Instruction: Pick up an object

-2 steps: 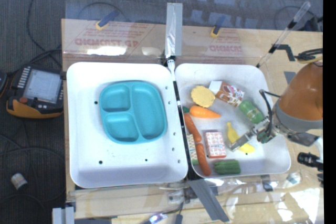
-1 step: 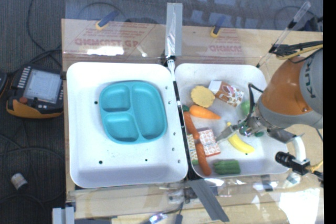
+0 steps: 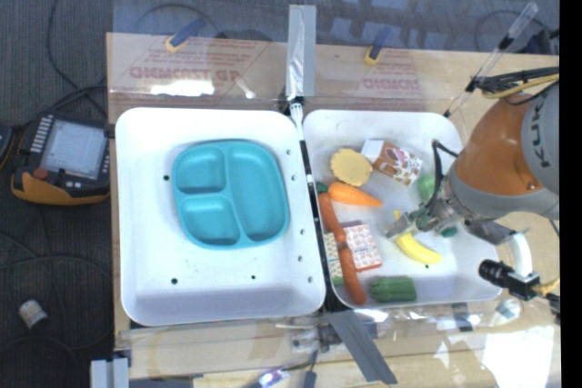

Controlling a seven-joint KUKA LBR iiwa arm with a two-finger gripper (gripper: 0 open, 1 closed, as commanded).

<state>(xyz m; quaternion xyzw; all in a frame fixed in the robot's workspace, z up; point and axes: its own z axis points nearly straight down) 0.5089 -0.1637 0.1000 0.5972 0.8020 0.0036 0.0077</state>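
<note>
The right bin point(image 3: 400, 118) holds several toy foods: a yellow waffle-like disc point(image 3: 351, 166), an orange carrot point(image 3: 355, 194), a printed carton point(image 3: 397, 163), a red-and-white box point(image 3: 361, 247), a yellow banana point(image 3: 418, 249), a green cucumber point(image 3: 392, 289), a green ball point(image 3: 426, 187) and an orange stick point(image 3: 341, 250) along the left wall. My gripper point(image 3: 414, 221) sits low in the bin's right half, just above the banana and below the green ball. The wrist covers the fingertips.
The left bin point(image 3: 136, 223) carries a teal divided tray point(image 3: 227, 193). The arm's orange band and grey wrist point(image 3: 505, 164) overhang the right bin's right side. A pendant point(image 3: 59, 161) lies on the floor at far left.
</note>
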